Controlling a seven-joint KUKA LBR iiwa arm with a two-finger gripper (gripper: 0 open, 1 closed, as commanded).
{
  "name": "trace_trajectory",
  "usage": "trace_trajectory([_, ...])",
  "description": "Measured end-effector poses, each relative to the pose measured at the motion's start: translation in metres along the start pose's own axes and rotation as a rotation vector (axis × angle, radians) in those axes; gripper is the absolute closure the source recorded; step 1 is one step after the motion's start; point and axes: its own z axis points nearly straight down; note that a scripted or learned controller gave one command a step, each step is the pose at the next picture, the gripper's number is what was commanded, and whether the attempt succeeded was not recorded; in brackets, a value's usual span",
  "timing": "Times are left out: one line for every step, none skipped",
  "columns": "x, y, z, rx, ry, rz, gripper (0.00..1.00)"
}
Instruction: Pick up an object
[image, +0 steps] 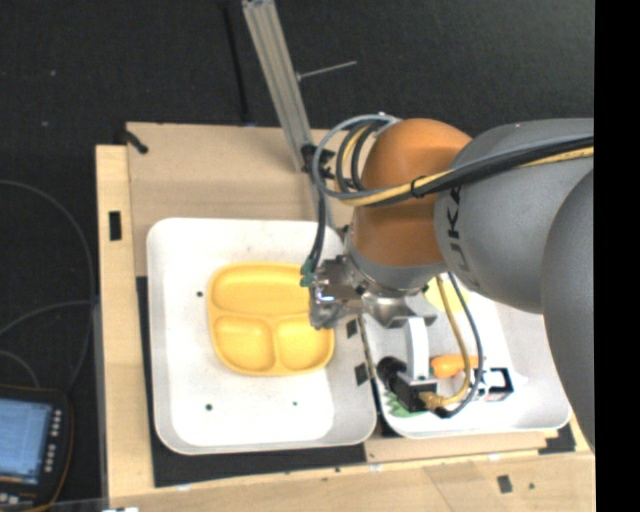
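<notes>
**A:** Where does the yellow divided plate (265, 320) sit?

**B:** It lies flat on the floor of the left white bin (180, 400), which surrounds the plate on all sides. The plate has 3 compartments: 1 wide one on its far side and 2 smaller ones side by side on its near side.

**A:** And the gripper (326, 295)?

**B:** It hangs at the plate's right rim, about level with the line between the wide compartment and the 2 small ones. From this slant I cannot tell whether it touches the rim. I also cannot tell whether it is open or closed, and nothing visible shows the plate gripped.

**A:** What is above it?

**B:** The grey arm (520, 220) comes in from the right of the plate, and its orange band (405, 200) sits above and to the right of the plate's far corner.

**A:** Anything else?

**B:** The right white bin (530, 415) lies just to the right of the plate's bin and is mostly covered by the arm. In it, right of the plate and nearer the camera, are a small orange thing (450, 365) and a small green thing (402, 406). Both are too hidden to name. Both bins rest on the pale wooden bench (200, 160), which stretches beyond the plate's far side
</notes>
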Motion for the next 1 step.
trace_trajectory([-0.0031, 0.001, 0.001, 0.0, -0.001, 0.007, 0.0])
